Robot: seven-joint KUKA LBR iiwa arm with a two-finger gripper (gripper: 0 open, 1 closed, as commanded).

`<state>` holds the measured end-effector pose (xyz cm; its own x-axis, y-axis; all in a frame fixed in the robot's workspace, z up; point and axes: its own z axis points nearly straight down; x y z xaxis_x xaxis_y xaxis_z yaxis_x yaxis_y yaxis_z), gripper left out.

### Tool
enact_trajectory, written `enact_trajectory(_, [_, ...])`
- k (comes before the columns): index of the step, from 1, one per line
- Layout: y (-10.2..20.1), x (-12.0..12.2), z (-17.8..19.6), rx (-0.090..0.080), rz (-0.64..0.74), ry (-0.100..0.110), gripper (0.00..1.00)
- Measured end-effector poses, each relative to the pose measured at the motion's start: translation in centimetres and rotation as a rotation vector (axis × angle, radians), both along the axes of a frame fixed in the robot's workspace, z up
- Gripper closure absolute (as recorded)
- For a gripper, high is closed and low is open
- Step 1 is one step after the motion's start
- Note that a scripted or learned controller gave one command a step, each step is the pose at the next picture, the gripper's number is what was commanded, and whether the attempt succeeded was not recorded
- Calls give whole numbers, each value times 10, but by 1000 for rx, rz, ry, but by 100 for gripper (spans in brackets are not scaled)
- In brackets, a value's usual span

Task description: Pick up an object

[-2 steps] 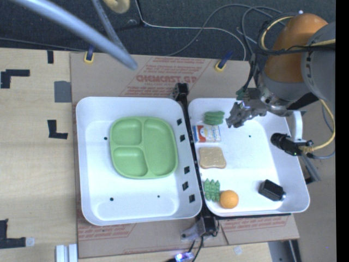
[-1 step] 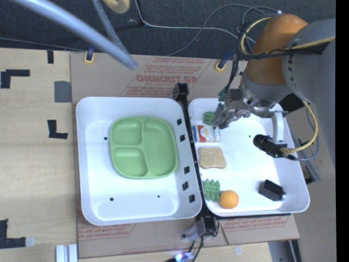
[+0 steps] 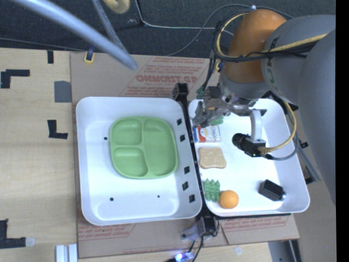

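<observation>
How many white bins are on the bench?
2. The left bin sits on the camera view's left and holds a green tray. The right bin sits beside it, under the arm.

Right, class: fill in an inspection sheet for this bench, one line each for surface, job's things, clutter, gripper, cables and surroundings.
Surface: two white bins side by side, left bin and right bin, on cardboard over a wooden bench.
Job's things: in the right bin, a toast slice, a carton, a green toy, an orange ball and a black block.
Clutter: a green divided plate in the left bin.
Gripper: gripper low over the right bin's far left corner, at the carton; grasp not clear.
Cables: yellow cables looping from the wrist; a black cable behind the bins.
Surroundings: black tape marks on the bench.
</observation>
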<state>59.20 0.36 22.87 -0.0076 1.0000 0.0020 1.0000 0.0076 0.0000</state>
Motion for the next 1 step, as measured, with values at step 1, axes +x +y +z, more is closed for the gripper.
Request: enact_trajectory(1, [47,-6,-11,-1,-2,3,100])
